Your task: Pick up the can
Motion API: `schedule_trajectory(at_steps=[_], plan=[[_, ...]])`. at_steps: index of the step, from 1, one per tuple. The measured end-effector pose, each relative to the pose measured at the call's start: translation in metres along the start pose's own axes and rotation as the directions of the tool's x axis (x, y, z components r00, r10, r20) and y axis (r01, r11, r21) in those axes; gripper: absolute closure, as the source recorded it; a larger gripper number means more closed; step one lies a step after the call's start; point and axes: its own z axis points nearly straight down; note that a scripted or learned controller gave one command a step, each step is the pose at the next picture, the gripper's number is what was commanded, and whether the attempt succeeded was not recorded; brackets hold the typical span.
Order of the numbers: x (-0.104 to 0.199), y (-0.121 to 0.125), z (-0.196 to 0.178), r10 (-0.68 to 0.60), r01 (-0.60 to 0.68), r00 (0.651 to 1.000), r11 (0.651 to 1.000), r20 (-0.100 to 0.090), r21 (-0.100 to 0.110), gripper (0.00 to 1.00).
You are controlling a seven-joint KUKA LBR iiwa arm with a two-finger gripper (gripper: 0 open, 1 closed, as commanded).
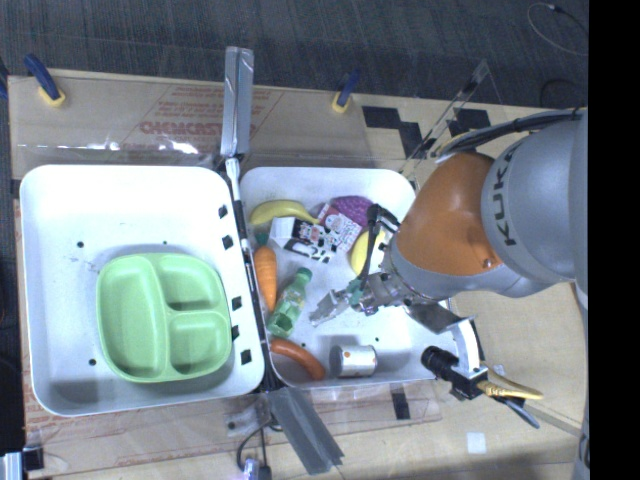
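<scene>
None of the lifting is done: my can (354, 360) lies in the right bin (395, 182). My pincer (340, 303) hovers just above the can, and I cannot tell its state.

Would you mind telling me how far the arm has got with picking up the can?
Done: the gripper is down inside the right bin, beside the green bottle. In hand: nothing visibly held. Left: the can lies on its side near the bin's front edge, apart from the gripper, so reaching, gripping and lifting all remain.
</scene>
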Motion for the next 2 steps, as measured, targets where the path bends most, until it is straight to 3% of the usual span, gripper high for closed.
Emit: schedule_trajectory(at_steps=[1, 2], plan=[[-0.054, -0.011, 0.060, -0.388, 0.388, 0.922, 0.922, 0.002, -0.002, 0.00], [-0.036, -0.006, 0.003, -0.219, 0.219, 0.976, 0.976, 0.003, -0.004, 0.00]])
